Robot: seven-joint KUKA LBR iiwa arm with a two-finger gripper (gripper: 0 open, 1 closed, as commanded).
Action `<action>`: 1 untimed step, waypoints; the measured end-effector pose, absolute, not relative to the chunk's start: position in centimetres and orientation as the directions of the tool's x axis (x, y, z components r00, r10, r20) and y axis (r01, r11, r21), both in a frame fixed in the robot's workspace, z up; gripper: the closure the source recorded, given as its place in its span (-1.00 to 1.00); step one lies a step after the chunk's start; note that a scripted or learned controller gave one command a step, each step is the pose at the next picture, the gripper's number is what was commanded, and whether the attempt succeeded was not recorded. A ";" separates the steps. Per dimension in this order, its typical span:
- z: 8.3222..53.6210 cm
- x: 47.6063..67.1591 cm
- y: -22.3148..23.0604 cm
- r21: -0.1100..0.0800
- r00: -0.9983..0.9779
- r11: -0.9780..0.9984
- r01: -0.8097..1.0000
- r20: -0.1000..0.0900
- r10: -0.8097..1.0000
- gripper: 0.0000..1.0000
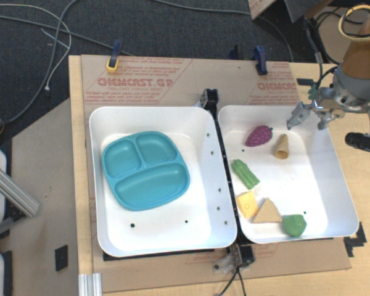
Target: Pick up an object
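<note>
Two shallow white bins are seen side by side on a brown board. In the left bin (105,184) a teal divided plate (147,169) is placed, a little to the left of its middle. In the right bin (324,184) several small toy food items are spread. A purple bunch of grapes (258,135) is lying near the far part of this bin, and just beside it, to the right, a tan cone (281,146) is found. A green pickle (245,173) is located near the left wall of the bin, well apart from the grapes. Near the front edge, a yellow cheese piece (246,203) is touching a tan wedge (268,213), and a green round piece (294,225) is lying just beside the wedge. The gripper (308,113) is held above the far right corner of the right bin, and its two fingers are spread apart, with nothing between them. No item is touched by it.
</note>
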State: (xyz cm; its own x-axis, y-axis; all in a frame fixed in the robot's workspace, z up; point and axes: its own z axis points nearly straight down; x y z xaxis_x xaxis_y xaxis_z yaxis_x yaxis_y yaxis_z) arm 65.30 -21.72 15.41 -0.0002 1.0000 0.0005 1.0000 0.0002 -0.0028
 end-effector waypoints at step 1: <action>9.4 64.7 -21.7 -0.005 -0.001 0.001 1.000 0.006 1.000 -1.00</action>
State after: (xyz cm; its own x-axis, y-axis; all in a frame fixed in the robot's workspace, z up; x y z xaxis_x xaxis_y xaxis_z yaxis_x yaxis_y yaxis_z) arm 64.74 -21.73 9.35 -0.0008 1.0000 0.0056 1.0000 0.0008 -0.0049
